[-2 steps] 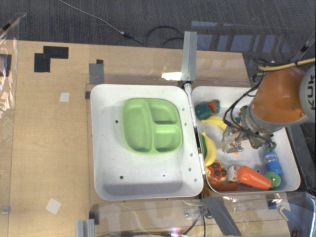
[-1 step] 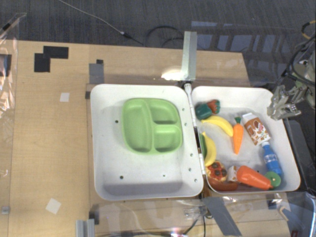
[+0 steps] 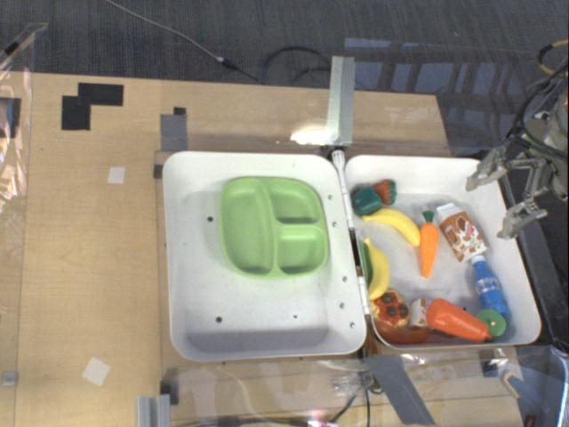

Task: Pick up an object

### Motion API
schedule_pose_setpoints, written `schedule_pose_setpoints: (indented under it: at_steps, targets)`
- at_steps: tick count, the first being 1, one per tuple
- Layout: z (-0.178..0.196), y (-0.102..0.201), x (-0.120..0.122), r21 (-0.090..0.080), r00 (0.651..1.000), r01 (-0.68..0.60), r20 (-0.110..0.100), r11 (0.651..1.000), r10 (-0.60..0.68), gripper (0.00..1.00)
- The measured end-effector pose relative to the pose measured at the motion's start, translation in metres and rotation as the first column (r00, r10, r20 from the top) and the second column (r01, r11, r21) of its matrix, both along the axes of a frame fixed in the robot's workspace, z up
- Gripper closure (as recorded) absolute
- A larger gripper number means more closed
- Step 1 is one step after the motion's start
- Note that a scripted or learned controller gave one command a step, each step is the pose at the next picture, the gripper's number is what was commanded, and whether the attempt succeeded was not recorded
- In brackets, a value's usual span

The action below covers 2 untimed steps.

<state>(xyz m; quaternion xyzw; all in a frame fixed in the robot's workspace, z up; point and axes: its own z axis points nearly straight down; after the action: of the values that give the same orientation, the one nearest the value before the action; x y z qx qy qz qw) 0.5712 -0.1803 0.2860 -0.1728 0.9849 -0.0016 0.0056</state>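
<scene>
Pincer [image 3: 513,189]: we find it at the right edge of the right bin, above the rim; its two fingers stand spread apart, with nothing between them.
Arm: it enters from the right, and little of it shows beyond the wrist parts.
Right bin [image 3: 530,274]: it holds all the loose toys, so we choose our object here.
Carton [image 3: 460,234]: a small orange and white box, lying nearest the pincer and slanted toward the lower right; we judge it the easiest first target.
Bottle [image 3: 488,289]: blue, just below the carton and almost touching it, so a grasp there risks nudging both.
Small carrot [image 3: 428,247]: upright in the view, near the middle of the bin, with bare floor on either side; a good second choice.
Bananas [image 3: 397,225]: one lies near the middle, another [image 3: 377,269] along the left wall; we expect the curved shapes to slip.
Large carrot [image 3: 455,320]: at the bottom, crowded by a green piece [image 3: 494,325] and a pizza slice [image 3: 391,310].
Strawberry [image 3: 373,196]: red and green, in the upper left corner, farthest from the pincer.
Left bin [image 3: 191,238]: it bears only a green tray [image 3: 271,225].
Counter [image 3: 89,256]: pale wood around both bins.
Advice: we would move the pincer left over the carton, turn the fingers across its short side, descend until they straddle it, then close and lift straight.
</scene>
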Motion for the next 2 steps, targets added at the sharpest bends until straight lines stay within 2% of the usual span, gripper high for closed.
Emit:
schedule_pose_setpoints:
  at_steps: [1,2]
  targets:
    - [-0.152,-0.008,-0.054,0.003,0.945,0.326,-0.01,0.945,-0.326,0.0]
    - [-0.196,0.054,-0.033,0.006,0.945,0.327,0.005,0.945,-0.327,0.0]
